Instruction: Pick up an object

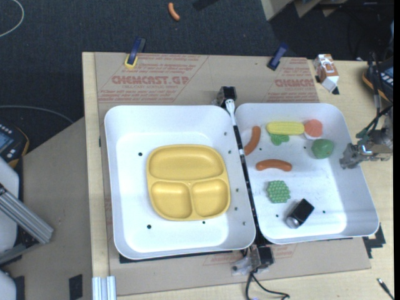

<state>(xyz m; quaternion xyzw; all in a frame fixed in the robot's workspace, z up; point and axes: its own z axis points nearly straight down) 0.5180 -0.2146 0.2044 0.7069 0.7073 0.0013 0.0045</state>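
pincer (351,157) at right bin's (350,224) edge, grip state unclear, green ball (323,148) nearest, sausages (274,165), black block (300,212) beyond

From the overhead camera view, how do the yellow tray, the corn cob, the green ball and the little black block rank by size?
Largest to smallest:
1. yellow tray, by far
2. corn cob
3. green ball and black block look about alike, so I won't rank them.

A divided tray (187,181) lies in the left bin (119,167); toy foods (274,165) lie in the right bin (350,199).
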